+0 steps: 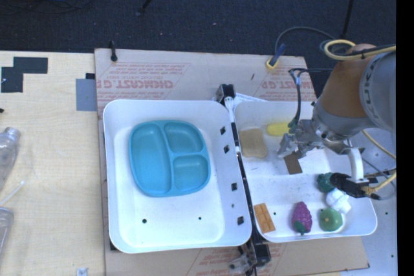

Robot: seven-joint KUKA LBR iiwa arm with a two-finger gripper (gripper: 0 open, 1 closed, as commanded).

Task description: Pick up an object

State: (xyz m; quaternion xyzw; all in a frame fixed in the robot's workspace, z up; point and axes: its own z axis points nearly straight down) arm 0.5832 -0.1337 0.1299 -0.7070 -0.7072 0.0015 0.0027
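Right now I see the right bin [362, 229] holding a tan sponge-like block [252, 142], a yellow piece [278, 129], a small brown block [294, 165], an orange wafer [264, 217], a purple grape bunch [301, 216] and a green fruit [330, 220]. My arm [352, 90] reaches in from the right, its gripper [296, 145] low over the bin's upper middle, just above the brown block; I cannot tell how the jaws stand. A blue divided plate [169, 157] lies in the left bin [123, 223].

A blue divided tray [170, 158] was seen in a white bin [123, 203]; purple grapes [301, 216] at four o'clock.
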